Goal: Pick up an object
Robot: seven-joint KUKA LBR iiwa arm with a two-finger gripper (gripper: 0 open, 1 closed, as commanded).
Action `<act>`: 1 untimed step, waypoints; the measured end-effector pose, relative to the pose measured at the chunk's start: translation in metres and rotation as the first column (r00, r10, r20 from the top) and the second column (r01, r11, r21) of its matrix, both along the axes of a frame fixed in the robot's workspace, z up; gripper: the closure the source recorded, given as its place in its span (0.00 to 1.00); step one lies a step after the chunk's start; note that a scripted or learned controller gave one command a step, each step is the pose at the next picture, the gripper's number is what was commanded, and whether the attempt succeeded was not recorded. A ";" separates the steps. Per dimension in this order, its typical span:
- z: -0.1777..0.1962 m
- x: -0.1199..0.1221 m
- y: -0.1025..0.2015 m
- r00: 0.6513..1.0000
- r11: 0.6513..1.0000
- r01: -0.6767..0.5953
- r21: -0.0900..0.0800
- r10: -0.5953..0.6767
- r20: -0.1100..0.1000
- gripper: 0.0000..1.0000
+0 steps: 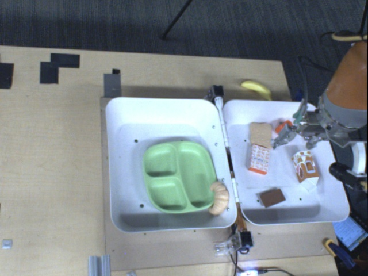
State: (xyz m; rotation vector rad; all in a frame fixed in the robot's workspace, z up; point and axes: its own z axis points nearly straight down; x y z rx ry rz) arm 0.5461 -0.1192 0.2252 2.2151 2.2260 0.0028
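The right bin [333, 211] holds a tan square block [260, 133], a small orange-and-white box [259, 158], a dark brown slab [271, 197], a brown-and-white packet [305, 165] and a small red piece [280, 126]. My gripper [296, 138] hangs over the upper right part of this bin, between the red piece and the packet. It is open, and I see nothing held between its fingers. In the left bin [123, 154] lies a green divided plate [178, 176], with a beige croissant-shaped toy [219, 198] at its lower right corner.
The grey arm with its orange band [351, 88] comes in from the right over the right bin's edge. A yellow banana-like object [256, 88] lies on the bench behind the bins. A ridge [225, 148] divides the two bins. Black markers sit on the bench at far left.
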 end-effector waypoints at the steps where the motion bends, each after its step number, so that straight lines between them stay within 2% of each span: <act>1: -0.105 0.009 -0.039 1.000 1.000 0.002 -0.003 -0.002 0.005 0.00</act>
